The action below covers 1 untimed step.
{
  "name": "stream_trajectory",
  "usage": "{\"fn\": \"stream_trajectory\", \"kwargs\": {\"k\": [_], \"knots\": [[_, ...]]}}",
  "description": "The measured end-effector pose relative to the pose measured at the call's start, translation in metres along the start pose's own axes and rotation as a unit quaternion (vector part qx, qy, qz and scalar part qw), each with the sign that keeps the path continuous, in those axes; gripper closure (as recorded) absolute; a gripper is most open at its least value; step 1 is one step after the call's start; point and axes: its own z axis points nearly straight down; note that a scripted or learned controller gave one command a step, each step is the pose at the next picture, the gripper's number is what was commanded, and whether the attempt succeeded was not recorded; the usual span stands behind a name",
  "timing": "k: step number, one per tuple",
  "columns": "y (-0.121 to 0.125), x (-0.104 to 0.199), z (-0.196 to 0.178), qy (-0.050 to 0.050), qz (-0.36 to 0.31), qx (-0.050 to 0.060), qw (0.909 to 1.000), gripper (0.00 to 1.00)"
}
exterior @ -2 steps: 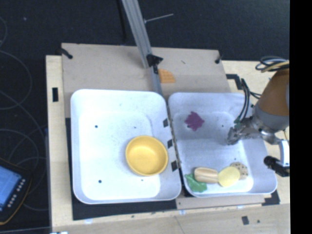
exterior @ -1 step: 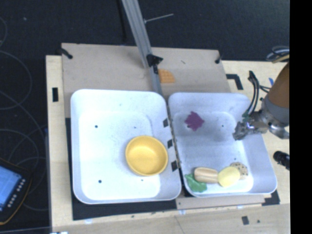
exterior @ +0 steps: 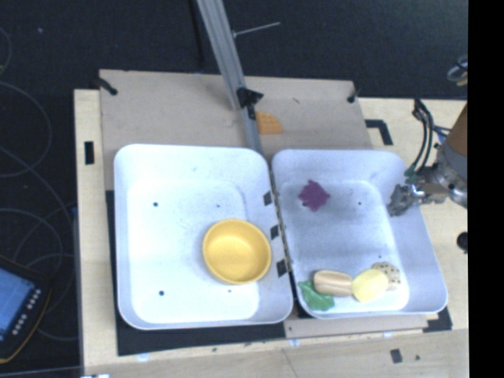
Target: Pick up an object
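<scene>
The objects lie in two white bins. In the right bin (exterior: 417, 242) a small purple piece (exterior: 313, 194) lies flat near the far left part of the floor, apart from everything else. Along the near wall of that bin sits a cluster: a tan roll (exterior: 331, 282) lying on its side, a green scrap (exterior: 313, 295) touching its left end and tucked into the near left corner, a yellow lemon (exterior: 368, 287) touching the roll's right end, and a pale speckled ball (exterior: 387, 272) just behind and right of the lemon. In the left bin (exterior: 142, 235) a yellow bowl (exterior: 236, 250) stands upright, mouth up, near the right wall.

The claw (exterior: 400, 198) hangs over the far right rim of the right bin, well apart from the purple piece and from the cluster. Nothing shows between its tips; whether it is spread or closed cannot be told at this size. The arm behind it enters from the right, with cables (exterior: 423, 136) looping above the wrist.

Both bins sit side by side, touching, on the tabletop (exterior: 93, 211). A grey metal rail (exterior: 223, 50) slants down from the top toward the gap between them, with an orange tag (exterior: 268, 123) just beside its lower end.
</scene>
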Motion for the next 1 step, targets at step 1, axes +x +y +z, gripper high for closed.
{"fn": "stream_trajectory", "kwargs": {"k": [1], "knots": [[0.0019,-0.0015,-0.0367,0.000,-0.001,0.000,1.0000,1.00]]}}
